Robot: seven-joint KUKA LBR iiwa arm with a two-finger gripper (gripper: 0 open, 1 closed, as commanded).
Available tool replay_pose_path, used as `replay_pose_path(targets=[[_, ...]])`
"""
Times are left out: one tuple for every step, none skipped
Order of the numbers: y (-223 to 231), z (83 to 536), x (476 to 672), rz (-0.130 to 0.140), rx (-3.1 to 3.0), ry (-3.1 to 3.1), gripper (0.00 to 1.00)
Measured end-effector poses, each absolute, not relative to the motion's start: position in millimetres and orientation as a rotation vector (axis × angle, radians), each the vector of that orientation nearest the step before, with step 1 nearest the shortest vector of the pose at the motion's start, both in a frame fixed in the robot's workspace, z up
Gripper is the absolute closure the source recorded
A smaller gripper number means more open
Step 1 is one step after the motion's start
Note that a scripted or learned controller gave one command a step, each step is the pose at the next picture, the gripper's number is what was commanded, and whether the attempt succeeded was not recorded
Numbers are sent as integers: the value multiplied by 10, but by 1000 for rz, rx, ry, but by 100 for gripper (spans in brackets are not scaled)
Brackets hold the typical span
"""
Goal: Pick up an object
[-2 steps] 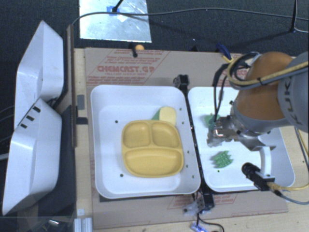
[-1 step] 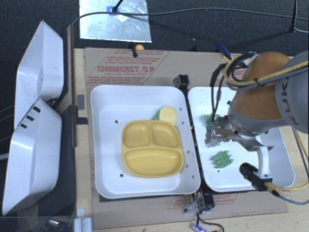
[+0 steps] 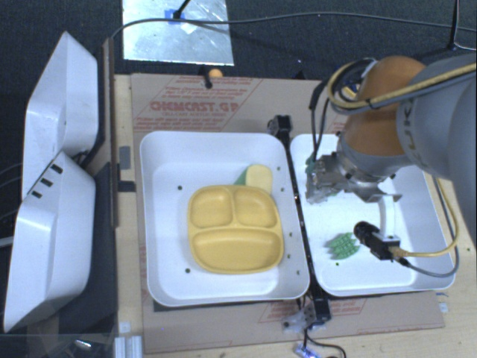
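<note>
Eyes on the two-finger claw [image 3: 319,185]: you see it hanging over the right-hand shallow white bin [image 3: 417,237], toward that bin's ten o'clock corner and close to the wall shared with its neighbour. From this slant you cannot tell whether it is released or clenched. At the bin's one o'clock, the grey arm [image 3: 440,118] with its orange band [image 3: 380,103] reaches in.

Your nearest candidate is a small green knobbly piece [image 3: 342,246]. It is bumpy on top like a cluster of studs, paler on the bumps and darker in the pits. What it is made of is too small to tell. It lies on the floor at about seven o'clock of the right-hand bin and at five o'clock from the claw, near it but apart.

Look to the left-hand shallow white bin [image 3: 168,222] and you find a yellow plastic divided plate [image 3: 235,228]. It is a rounded square, with two small compartments at its twelve o'clock side and one wide compartment at its six o'clock side. It lies around the bin's middle, shifted slightly toward three o'clock. At the plate's one o'clock edge a pale yellow rounded disc [image 3: 259,176] meets the rim; you cannot tell whether it overlaps. A green sliver [image 3: 243,176] peeks out at the disc's nine o'clock. Both bins rest on a brown printed cardboard sheet [image 3: 194,103].
</note>
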State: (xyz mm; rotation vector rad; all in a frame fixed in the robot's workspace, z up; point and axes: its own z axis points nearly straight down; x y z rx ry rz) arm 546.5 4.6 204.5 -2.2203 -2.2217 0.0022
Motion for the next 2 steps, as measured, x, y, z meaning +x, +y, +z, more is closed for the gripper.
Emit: replay_pose_path(targets=[[180, 2276, 6060, -5, -2221, -2225, 100], [321, 1816, 6570, 4, -2218, -2222, 100]])
